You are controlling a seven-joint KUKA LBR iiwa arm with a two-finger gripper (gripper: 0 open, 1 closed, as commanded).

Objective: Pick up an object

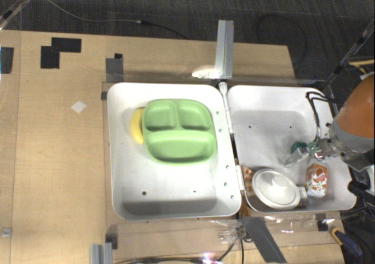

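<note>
In the right bin (263,110), a round metal bowl (275,188) lies at the near edge. Just right of it stands a small bottle with a red and white label (317,180). My gripper (301,152) reaches in from the right and hangs low over the bin floor, just above and left of the bottle and behind the bowl. A green divided plate (178,130) lies in the left bin (164,198), with a yellow object (136,126) poking out from under its left edge.
A metal post (224,49) stands behind the seam between the bins. The arm's orange band (358,113) sits over the right bin's right rim, with black cables (319,105) beside it. Wooden bench (53,157) stretches to the left.
</note>
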